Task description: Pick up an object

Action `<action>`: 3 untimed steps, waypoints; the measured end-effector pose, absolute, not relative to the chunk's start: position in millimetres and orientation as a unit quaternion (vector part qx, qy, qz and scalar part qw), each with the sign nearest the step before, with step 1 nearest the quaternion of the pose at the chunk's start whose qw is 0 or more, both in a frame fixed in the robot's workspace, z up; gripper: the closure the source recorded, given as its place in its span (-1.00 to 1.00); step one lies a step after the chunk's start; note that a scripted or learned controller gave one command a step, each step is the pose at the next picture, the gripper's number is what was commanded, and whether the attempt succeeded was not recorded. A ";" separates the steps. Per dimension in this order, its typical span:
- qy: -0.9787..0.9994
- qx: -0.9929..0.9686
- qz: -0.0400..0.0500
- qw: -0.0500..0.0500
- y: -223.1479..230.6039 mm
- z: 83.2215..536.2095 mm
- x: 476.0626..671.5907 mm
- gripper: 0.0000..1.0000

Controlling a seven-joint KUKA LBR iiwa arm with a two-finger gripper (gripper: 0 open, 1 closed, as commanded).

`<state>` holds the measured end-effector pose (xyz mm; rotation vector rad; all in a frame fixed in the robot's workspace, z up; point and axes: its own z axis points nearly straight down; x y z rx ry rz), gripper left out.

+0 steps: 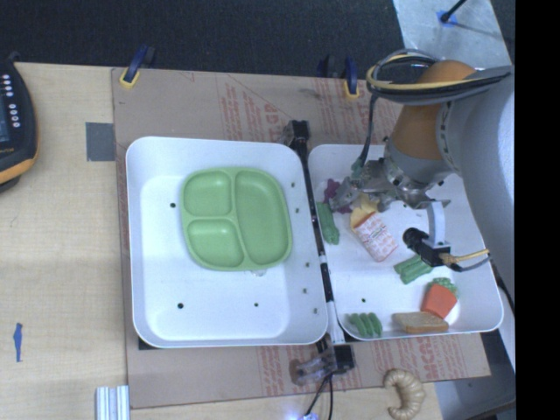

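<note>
The gripper (378,192) hovers over the right bin (472,322); whether its jaws are open cannot be told. At its 6 o'clock lies a small white bottle (374,235), likely light, rigid, slippery; best grasped across its body.

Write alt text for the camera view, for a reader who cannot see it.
A grey robot arm with an orange band reaches from the right over the right-hand shallow white bin of small toy foods. The left-hand shallow white bin holds a green three-compartment plastic plate.
</note>
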<state>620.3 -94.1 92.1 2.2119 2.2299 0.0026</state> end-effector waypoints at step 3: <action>0.709 0.705 0.000 0.001 -94.3 103.9 658.3 -1.00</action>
